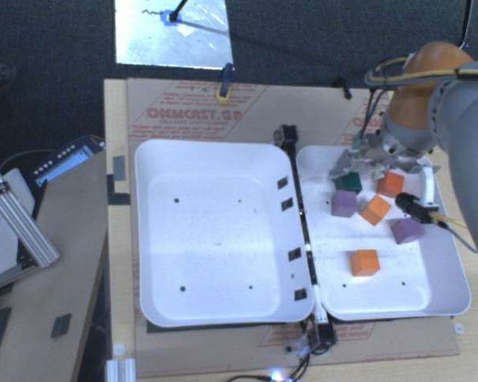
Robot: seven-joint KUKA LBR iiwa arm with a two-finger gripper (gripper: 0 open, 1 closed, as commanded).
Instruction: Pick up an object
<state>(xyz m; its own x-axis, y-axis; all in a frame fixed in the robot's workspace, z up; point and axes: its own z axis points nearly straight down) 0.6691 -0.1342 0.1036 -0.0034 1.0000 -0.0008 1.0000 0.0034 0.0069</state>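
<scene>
while the pincer [358, 159] hangs, grip unclear, three orange, two purple, one green block.

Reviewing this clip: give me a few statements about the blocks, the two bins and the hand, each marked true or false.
1. All the blocks lie in the right bin. True.
2. There are three orange blocks. True: one near the hand, one in the middle of the group, one alone toward the front.
3. The green block sits in the left bin. False: it is in the right bin, beside a purple block.
4. The hand hangs over the left bin. False: it is over the far end of the right bin, near the green block.
5. There is one purple block. False: there are two, the second nearer the right wall.
</scene>
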